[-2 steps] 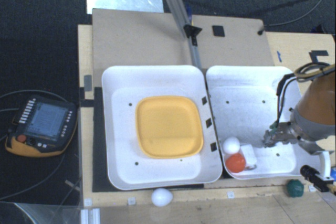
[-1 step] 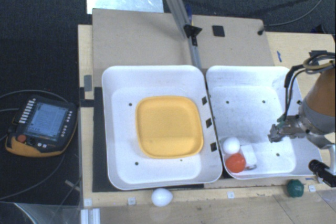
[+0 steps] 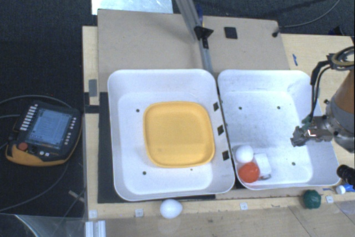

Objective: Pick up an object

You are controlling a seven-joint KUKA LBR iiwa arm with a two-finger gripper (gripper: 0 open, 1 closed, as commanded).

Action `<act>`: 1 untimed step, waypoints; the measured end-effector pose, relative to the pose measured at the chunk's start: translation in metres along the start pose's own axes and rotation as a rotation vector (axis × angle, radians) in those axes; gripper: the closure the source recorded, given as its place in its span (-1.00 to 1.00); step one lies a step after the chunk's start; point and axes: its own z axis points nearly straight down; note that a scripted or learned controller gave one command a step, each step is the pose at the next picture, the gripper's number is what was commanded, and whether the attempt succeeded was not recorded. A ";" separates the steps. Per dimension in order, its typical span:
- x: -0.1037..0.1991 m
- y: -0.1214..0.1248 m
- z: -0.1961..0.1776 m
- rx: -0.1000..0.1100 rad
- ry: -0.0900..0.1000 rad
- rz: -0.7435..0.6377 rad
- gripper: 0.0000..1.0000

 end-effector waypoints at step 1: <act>0.000 0.001 -0.044 0.000 0.000 0.000 1.00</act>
